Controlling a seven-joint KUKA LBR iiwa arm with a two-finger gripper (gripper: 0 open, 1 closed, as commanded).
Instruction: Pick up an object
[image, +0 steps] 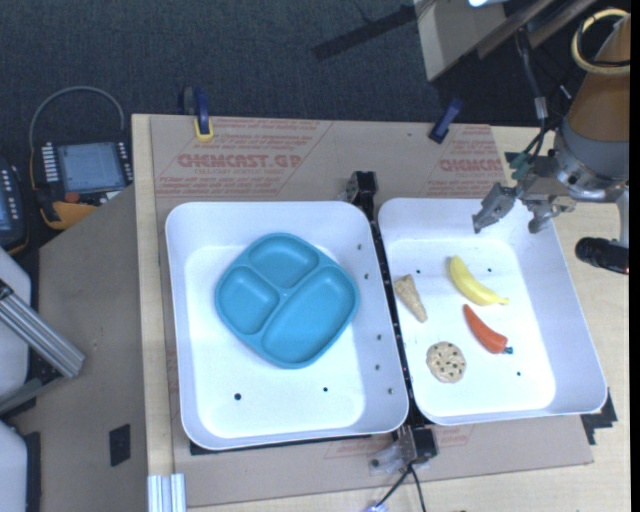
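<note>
Hovering with fingers spread and nothing between them, the gripper hangs above the right bin. Just below it lies the banana; further down, the carrot and cookie.

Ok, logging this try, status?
Gripper open, above right bin's far edge, holding nothing. Yellow toy banana nearest, lying loose in white bin. Nothing blocking.

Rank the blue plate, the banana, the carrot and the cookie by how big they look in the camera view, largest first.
1. blue plate, by far the largest.
2. banana.
3. carrot, only slightly shorter than the banana, so that order is unsure.
4. cookie, the shortest, though rounder and wider than either.
</note>
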